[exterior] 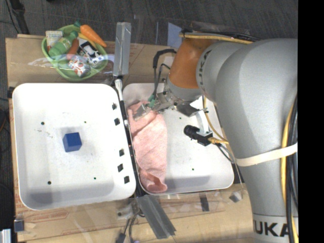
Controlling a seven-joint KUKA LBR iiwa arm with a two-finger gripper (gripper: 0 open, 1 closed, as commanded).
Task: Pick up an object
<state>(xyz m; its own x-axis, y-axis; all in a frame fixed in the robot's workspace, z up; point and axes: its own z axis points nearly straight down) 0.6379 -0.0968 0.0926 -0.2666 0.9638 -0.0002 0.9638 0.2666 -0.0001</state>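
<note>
Two white bins (30, 151) are lying side by side while the gripper (147, 109) is touching the pink cloth (152, 146), its closure being indeterminable.

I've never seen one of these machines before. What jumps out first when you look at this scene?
The big grey arm with its orange band fills the right side, bending down so its pincer meets the top end of a pink cloth lying along the right bin's left wall. In the left bin a small blue cube sits alone. Behind that bin stands a green bowl heaped with toy food, a carrot on top.
</note>
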